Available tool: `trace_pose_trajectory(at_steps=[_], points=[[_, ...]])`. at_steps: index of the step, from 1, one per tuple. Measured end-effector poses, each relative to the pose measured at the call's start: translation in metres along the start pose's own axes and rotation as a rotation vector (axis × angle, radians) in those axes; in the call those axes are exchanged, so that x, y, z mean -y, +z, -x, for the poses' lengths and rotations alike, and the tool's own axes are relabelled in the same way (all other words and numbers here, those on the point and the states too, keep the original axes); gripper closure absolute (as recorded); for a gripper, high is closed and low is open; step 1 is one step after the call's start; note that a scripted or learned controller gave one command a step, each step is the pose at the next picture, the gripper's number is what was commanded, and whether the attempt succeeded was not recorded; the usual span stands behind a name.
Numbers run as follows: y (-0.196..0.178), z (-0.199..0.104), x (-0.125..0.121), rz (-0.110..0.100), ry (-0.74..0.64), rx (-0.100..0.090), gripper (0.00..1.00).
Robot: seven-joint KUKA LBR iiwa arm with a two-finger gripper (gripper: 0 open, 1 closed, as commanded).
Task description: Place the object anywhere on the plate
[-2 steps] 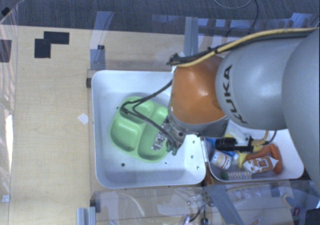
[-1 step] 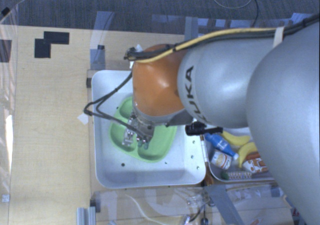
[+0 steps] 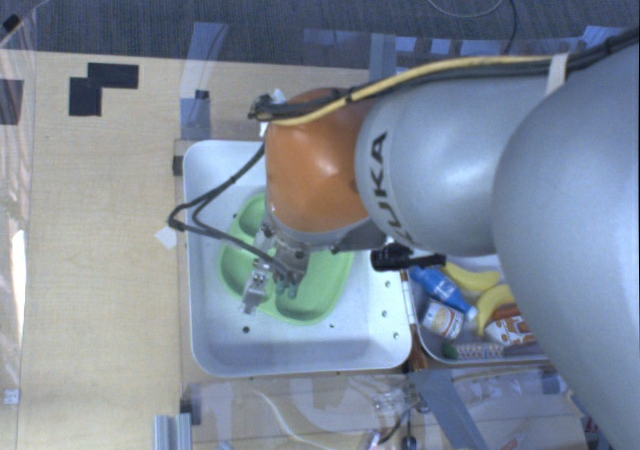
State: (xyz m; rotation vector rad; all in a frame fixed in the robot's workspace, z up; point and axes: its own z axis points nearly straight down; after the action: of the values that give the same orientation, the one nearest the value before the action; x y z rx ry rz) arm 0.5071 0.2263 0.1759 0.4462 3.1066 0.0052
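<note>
Grey arm (image 3: 480,168) overhangs green plate (image 3: 300,293) in left bin (image 3: 300,353); pincer (image 3: 268,286) state unclear.

Fixed overhead camera, slanted down, bins (image 3: 300,353) close below

Left bin (image 3: 215,343): bare white floor left of and below green plate (image 3: 330,300). Plate's centre blocked by arm (image 3: 400,178). Right bin (image 3: 425,343): crowded.

A blue bottle (image 3: 437,287) lies beside a banana (image 3: 478,278) (right bin (image 3: 432,350)).
</note>
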Motion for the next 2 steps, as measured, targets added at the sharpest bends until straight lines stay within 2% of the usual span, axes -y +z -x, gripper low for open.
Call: trace_pose_trajectory(at_steps=[1,2], points=[[0.023,0.005,-0.01,-0.002,0.243,-0.001,0.0],[0.084,-0.013,-0.005,0.01,0.27,0.01,0.0]])
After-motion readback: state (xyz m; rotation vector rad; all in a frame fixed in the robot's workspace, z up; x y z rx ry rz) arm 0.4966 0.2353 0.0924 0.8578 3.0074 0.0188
